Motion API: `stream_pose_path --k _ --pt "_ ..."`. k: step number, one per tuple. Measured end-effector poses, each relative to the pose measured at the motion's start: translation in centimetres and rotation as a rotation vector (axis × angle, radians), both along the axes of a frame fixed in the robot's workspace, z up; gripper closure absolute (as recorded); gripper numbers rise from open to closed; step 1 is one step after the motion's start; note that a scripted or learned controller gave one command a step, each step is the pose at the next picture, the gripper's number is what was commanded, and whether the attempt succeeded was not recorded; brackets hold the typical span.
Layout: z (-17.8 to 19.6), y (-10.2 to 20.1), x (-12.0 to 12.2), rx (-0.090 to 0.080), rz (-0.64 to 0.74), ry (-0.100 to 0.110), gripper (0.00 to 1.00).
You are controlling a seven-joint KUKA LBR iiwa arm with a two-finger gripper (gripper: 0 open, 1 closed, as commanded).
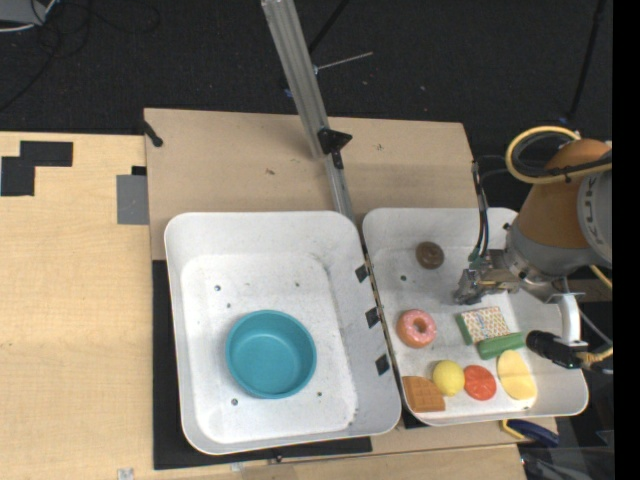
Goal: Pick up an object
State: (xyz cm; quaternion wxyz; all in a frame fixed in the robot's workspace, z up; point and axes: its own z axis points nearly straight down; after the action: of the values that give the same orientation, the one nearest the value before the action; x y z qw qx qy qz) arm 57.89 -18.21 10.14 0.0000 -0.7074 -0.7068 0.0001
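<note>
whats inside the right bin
The right bin holds a brown ball, pink donut, patterned card, green block, yellow lemon, red piece, pale yellow piece and waffle. The arm covers its right side.

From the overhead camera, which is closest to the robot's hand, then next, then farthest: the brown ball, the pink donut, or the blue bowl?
Measured from the hand, in the right bin:
1. Brown ball, just up and to the left of the hand in the same bin.
2. Pink donut, down and to the left, near that bin's left wall; only slightly farther than the ball.
3. Blue bowl, far left, in the other bin.
</note>
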Motion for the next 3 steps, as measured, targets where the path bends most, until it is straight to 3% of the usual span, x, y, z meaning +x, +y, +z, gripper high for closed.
stream_pose_path --k 1,3 --pt "4.3 -0.1 0.5 -0.001 0.001 -0.003 1.0" --pt "16.3 -0.9 1.0 -0.001 0.001 -0.005 1.0"
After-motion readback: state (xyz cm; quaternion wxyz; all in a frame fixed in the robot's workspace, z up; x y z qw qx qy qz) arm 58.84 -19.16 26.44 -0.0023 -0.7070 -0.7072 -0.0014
